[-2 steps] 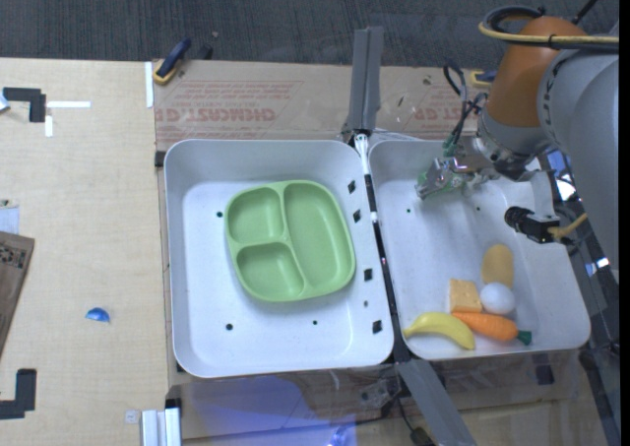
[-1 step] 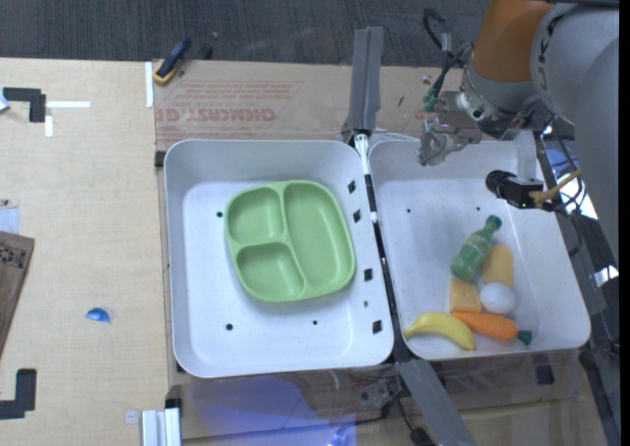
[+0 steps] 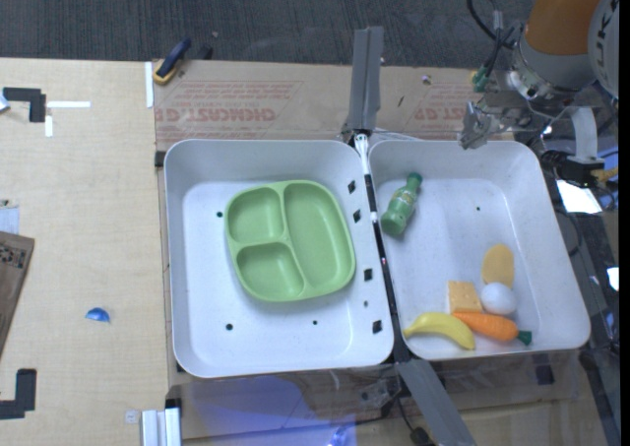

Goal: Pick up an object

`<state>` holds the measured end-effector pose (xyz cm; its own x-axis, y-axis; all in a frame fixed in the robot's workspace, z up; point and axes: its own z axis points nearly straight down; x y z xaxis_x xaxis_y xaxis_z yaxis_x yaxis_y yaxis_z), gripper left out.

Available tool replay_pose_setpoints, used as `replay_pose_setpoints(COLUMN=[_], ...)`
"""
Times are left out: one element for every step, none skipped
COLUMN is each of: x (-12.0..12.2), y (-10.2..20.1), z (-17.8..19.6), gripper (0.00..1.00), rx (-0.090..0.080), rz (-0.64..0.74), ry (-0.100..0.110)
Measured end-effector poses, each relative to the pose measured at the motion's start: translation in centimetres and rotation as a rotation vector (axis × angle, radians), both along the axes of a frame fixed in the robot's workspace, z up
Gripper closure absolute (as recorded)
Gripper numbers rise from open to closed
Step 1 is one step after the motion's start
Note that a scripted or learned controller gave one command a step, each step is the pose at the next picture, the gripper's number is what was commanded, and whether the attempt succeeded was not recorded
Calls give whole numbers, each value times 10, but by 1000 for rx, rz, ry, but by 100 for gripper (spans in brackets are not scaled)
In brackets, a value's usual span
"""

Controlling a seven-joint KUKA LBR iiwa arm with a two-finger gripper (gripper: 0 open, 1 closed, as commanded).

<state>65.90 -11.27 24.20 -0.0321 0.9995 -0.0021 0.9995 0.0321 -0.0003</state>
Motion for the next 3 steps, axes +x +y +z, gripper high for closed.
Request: replay_pose_setpoints(x=[-63, -62, -104], y=[-21, -21, -57], z=[-128, -128, -150], gripper=[100, 0, 0], rx=[2, 2, 2], rz=[352, 352, 600], ry=[1, 0, 0])
